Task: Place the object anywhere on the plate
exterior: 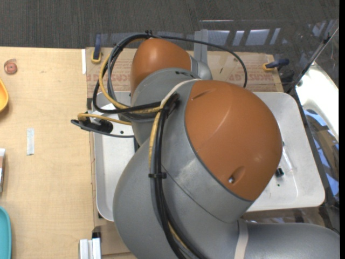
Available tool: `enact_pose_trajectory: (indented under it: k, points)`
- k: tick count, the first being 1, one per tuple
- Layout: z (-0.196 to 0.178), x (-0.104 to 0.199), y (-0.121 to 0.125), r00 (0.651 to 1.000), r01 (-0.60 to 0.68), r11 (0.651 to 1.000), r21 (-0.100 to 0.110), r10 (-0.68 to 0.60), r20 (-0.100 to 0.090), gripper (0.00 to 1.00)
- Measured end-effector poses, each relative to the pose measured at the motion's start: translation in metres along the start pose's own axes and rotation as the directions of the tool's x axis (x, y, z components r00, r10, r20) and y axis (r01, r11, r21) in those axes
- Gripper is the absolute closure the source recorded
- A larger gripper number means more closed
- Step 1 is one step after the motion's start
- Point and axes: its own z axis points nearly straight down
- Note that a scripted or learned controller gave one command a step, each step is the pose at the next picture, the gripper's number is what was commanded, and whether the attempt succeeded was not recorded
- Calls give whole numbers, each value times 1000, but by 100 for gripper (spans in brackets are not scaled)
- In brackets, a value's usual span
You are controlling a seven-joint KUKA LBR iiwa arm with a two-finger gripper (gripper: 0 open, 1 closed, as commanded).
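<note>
Pincer and object lie hidden beneath the arm (215, 161) over the bins (302, 188).

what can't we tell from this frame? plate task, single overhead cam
- Left bin interior: mostly covered by the arm in the camera view; any plate or object in it is hidden.
- Right bin: its left part is behind the arm.
- Small dark item in the right bin: too small to identify.
- Teal item and orange item: cut off by the left edge.
</note>
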Motion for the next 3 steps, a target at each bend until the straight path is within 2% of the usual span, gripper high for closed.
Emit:
enact_pose_trajectory:
  k: [1,2,3]
  points:
    - [-141,21,3,987,163,987,-1,-163,1,100]
    - [-8,-46,-10,808,590,808,1,-590,4,100]
    - [1,-123,-6,711,703,711,3,-703,5,100]
